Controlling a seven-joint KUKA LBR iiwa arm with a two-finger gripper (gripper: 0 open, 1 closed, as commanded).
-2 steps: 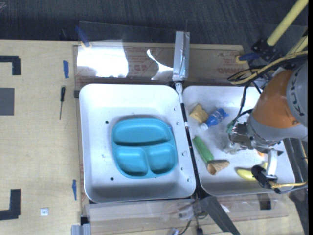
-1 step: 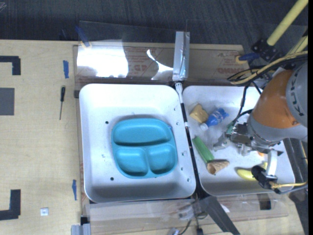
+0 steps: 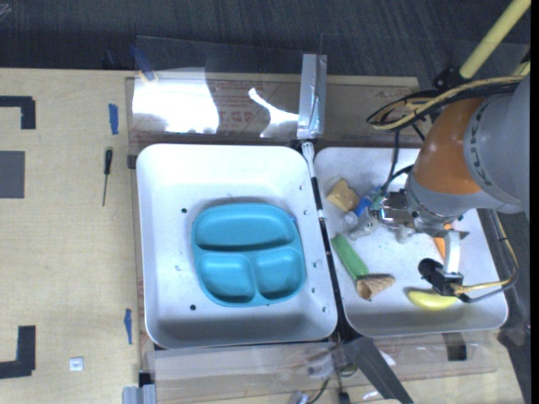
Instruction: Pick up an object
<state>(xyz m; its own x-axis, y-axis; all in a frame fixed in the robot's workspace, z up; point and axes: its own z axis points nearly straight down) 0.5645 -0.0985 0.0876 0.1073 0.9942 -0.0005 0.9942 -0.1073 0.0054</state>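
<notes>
The right bin (image 3: 488, 310) looks crowded beside the green stick (image 3: 349, 256), banana (image 3: 431, 299) and cone (image 3: 375, 286).

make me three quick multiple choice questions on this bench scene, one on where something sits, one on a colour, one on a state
1. Where does the blue tray sit?
A. in the left bin
B. in the right bin
C. on the wooden bench outside the bins

2. What colour is the stick-shaped object near the right bin's left wall?
A. red
B. green
C. white

3. How does the divided tray lie?
A. flipped, underside up
B. standing on its edge
C. flat, compartments facing up

Answers:
1 A, the tray lies in the middle of the left bin's floor.
2 B, the stick is plainly green, lying slantwise beside the divider.
3 C, its one long and two smaller compartments are open to the camera.
</notes>
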